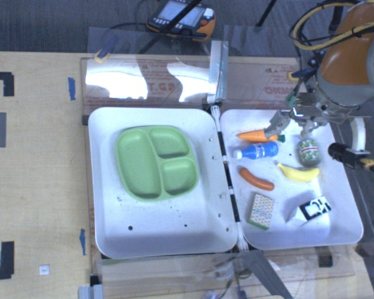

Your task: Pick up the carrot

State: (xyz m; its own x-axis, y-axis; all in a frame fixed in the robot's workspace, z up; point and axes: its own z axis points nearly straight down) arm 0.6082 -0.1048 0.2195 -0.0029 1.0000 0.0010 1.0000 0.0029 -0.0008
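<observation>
My gripper [293,124] hangs open over the right bin [343,229]. One finger [275,127] touches the carrot's [254,135] right end.

Carrot [257,135] right end hidden behind gripper finger [275,127]; arm [349,48] cut off by right edge.

The bottle [259,151] lies near the back of the right bin [343,226]. Just behind it, almost touching, lies the carrot [257,135]. The end effector [293,124] hangs to the bottle's right and slightly behind, one finger just beside the carrot's right end. Right of the bottle sits the ball [308,152], with the banana [298,172] in front of that. The sausage [256,178] lies just in front of the bottle, the sponge [262,210] farther forward, the small box [315,208] forward and to the right. Left of the bottle, in the left bin [106,229], rests the divided tray [156,162].
</observation>
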